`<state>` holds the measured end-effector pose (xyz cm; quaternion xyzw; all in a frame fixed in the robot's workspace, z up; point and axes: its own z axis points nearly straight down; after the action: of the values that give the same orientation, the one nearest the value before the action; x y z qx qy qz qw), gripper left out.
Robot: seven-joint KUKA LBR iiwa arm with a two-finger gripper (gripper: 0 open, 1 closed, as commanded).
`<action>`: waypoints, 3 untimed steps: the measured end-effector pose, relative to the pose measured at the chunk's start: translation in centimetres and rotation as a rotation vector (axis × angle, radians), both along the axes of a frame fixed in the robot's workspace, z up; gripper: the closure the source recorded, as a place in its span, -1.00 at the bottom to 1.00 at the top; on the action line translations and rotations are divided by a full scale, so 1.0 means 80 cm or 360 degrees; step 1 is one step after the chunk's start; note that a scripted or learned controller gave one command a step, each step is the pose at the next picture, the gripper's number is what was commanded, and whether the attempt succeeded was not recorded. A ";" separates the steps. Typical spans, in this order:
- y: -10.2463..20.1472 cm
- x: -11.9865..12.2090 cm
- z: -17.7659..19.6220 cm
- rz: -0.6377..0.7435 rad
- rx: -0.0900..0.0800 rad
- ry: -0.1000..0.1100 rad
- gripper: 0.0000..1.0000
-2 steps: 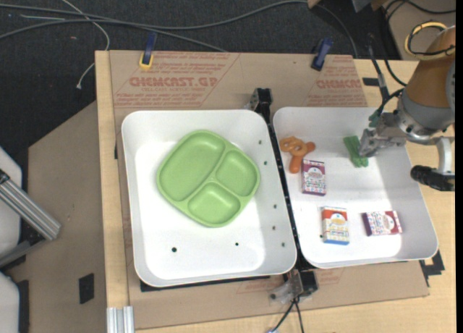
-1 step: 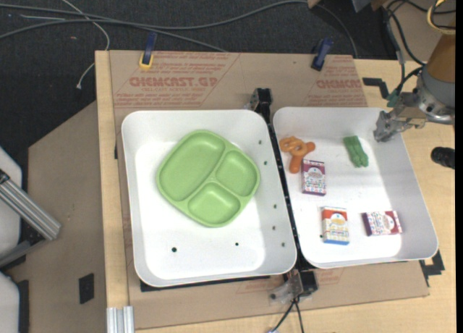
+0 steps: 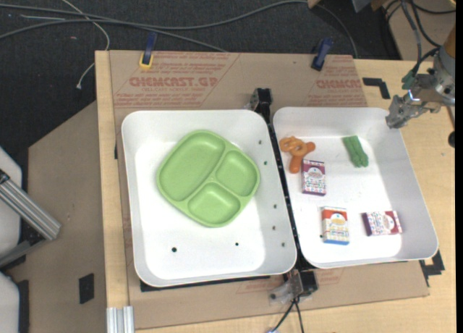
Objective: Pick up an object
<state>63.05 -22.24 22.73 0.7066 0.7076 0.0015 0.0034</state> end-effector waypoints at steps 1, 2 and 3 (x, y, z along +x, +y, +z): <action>0.000 0.001 0.033 0.0000 0.0001 0.0002 1.00; 0.063 -0.018 0.016 0.0005 0.0009 0.0016 1.00; 0.121 -0.044 0.001 0.0005 0.0009 0.0017 1.00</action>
<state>59.50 -12.53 22.84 0.7054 0.7088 -0.0003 -0.0024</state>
